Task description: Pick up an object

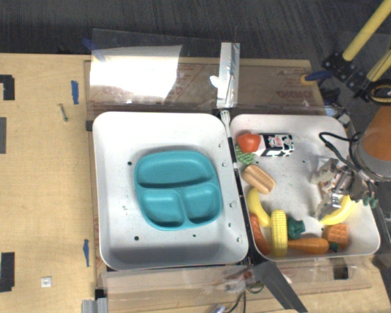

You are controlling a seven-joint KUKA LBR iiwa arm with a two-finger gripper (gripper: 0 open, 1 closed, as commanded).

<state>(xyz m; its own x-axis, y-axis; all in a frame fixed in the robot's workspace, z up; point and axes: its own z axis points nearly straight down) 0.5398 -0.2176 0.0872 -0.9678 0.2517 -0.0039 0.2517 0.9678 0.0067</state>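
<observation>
The gripper (332, 197) is hanging low in the right bin (293, 168), just above a small yellow banana (339, 212) near the bin's right wall. Whether it is clenched or released I cannot tell; glare is blurring it. The banana is probably light, stiff, smooth plastic, best pinched across its curved middle.

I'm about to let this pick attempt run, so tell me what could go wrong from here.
1. The gripper sits low beside the yellow banana near the right bin's wall; it could bump that wall.
2. The corn, carrot and another banana crowd together, so a grasp there may nudge neighbours or slip.
3. A loose black cable loops over the bin and might snag.
</observation>
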